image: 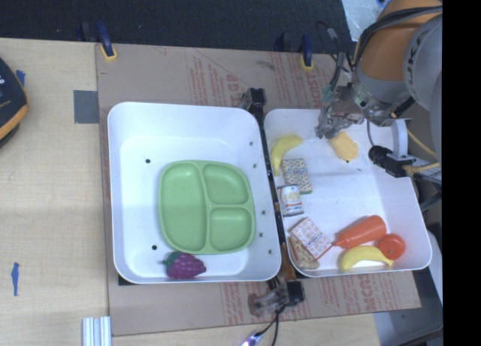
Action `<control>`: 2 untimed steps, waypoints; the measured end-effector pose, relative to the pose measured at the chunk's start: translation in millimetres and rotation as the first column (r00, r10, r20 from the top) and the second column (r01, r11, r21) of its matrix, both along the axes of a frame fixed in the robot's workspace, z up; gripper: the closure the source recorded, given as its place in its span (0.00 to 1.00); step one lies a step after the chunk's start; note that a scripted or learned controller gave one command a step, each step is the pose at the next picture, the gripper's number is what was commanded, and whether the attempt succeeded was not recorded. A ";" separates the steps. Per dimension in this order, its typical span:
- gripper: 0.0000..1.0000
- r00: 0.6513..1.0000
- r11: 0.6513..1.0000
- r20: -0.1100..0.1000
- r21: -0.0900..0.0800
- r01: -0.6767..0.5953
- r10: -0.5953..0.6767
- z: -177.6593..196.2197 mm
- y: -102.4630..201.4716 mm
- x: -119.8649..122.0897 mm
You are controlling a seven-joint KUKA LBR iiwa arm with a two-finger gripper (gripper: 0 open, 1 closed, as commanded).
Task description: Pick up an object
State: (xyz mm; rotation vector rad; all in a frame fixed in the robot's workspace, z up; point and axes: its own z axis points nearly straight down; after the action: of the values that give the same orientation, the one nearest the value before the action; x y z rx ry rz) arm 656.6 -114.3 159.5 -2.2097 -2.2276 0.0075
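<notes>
Camera view, looking down at a slant. Gripper [331, 128] low over far end of right bin [398, 198], just beside pale yellow toy [345, 146]; finger state impossible to tell. Toy probably light, rigid plastic, smooth; best pinched across its narrow middle. Also in right bin: banana [283, 150], small packets [297, 175], carrot [359, 232], tomato [391, 246]. In left bin [128, 186]: green divided plate [204, 206], purple grapes [185, 265].

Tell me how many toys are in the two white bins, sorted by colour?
Yellow: 3, a banana, a pale piece by the hand, another banana
Orange or red: 2, carrot, tomato
Green: 1, divided plate
Purple: 1, grapes
Printed packets: 3
Total: 10
</notes>
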 end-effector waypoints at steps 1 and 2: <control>1.00 1.000 1.000 0.005 0.000 0.003 -0.003 32.9 59.4 0.1; 1.00 1.000 1.000 0.001 0.000 0.002 -0.002 35.0 110.2 -11.3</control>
State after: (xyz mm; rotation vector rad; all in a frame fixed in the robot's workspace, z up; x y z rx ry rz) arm 645.3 -4.1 194.5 -2.2123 -2.2261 0.0063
